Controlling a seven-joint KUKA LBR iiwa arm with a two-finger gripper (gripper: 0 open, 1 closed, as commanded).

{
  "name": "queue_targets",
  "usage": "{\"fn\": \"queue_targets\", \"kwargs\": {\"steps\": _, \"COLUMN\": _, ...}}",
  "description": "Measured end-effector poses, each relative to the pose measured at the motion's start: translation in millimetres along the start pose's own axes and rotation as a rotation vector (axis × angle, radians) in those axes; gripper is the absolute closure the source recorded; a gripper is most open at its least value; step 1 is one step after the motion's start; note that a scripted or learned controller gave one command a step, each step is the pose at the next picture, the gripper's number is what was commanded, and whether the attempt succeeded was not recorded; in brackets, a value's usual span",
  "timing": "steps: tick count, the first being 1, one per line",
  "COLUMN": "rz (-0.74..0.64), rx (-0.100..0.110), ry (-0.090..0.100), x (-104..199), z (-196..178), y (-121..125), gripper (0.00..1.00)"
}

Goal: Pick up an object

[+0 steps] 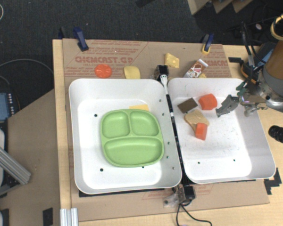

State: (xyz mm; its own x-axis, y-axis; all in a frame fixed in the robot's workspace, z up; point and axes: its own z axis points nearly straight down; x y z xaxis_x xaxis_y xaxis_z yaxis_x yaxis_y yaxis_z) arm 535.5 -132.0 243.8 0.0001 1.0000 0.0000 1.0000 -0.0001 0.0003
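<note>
Camera view: the task is judged to be at its early, approach stage, with nothing lifted yet. The gripper (228, 105) is seen at about 2 o'clock over the right bin (245, 164), reaching in from the right edge. Whether its fingers are apart or together cannot be told from this slant, and nothing can be made out between them.

The likely candidates are gathered in the right bin's upper left, at roughly 10 o'clock within that bin. A red block (208, 101) lies just beside the gripper, toward 9 o'clock of it. A brown block (187, 105) is set further along toward 9 o'clock. A tan piece (196, 118) lies at 7 o'clock of the red block, and an orange piece (201, 131) is touching its lower edge. All four are resting on the bin floor.

The left bin (85, 126) is occupied by a green divided plate (131, 138), with a pale yellow piece (139, 108) at its 12 o'clock edge.

What is left, by this judgement, is nearly everything: the descent onto one object, the closing on it and the lift. The red block is judged the nearest target.
</note>
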Motion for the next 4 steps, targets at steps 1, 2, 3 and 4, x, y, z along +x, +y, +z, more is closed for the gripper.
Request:
{"fn": "queue_targets", "kwargs": {"steps": 1, "rz": -0.005, "rx": 0.010, "ry": 0.004, "x": 44, "z": 111, "y": 22, "gripper": 0.00}}
{"fn": "queue_targets", "kwargs": {"steps": 2, "rz": 0.001, "rx": 0.007, "ry": 0.002, "x": 33, "z": 162, "y": 20, "gripper": 0.00}}
{"fn": "queue_targets", "kwargs": {"steps": 3, "rz": 0.003, "rx": -0.006, "ry": -0.003, "x": 31, "z": 146, "y": 23, "gripper": 1.00}}
{"fn": "queue_targets", "kwargs": {"steps": 4, "rz": -0.009, "rx": -0.013, "ry": 0.001, "x": 97, "z": 53, "y": 67, "gripper": 1.00}}
